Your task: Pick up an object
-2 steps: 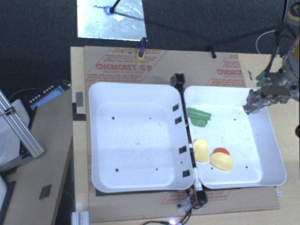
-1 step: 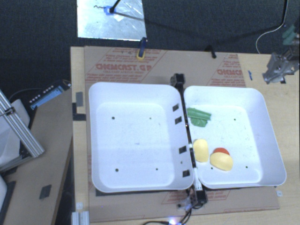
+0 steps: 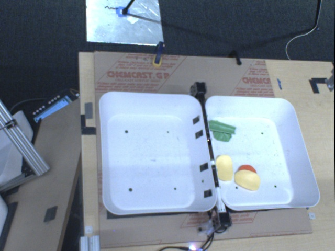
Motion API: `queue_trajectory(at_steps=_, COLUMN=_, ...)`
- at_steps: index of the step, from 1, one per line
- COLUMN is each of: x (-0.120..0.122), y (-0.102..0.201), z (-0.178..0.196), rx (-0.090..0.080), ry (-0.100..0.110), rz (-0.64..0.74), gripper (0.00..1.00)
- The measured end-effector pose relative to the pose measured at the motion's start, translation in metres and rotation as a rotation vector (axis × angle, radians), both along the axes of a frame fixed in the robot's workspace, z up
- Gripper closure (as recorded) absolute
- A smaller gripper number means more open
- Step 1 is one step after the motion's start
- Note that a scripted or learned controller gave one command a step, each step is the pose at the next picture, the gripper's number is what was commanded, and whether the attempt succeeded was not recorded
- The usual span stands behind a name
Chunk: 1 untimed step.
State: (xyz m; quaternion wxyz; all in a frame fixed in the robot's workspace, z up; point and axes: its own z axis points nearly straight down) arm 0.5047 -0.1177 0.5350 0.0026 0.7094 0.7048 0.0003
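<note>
Claw state: impossible to tell, open or closed.

Far left of the black divider [image 3: 209, 156]: left bin [image 3: 152, 156], white and shallow.

Just right of the divider, toward its far end: green piece [image 3: 222, 129], flat and low on the floor of the right bin [image 3: 282, 140]. Probably a poor first choice, with little height to close on.

Just right of the divider, toward its near end: pale yellow piece [image 3: 224, 168], rounded, apart from the others. Close to the bin wall, so little room on that side; best approached with the jaws aligned along the divider, not across it.

Further right of the divider, near end: yellow piece [image 3: 247, 180], with a red piece [image 3: 247, 168] touching its far side. Likely the roomiest target on three sides, but liable to drag the red one along.

For a clean pick: choose one item, descend straight over its middle, open wide before contact, close across the narrow axis, lift vertically.
</note>
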Motion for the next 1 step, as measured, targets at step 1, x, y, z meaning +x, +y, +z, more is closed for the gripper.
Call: queue_trajectory(at_steps=1, x=-0.0095, y=-0.0290, z=0.0004, rx=0.001, ry=0.000, rz=0.005, gripper=1.00)
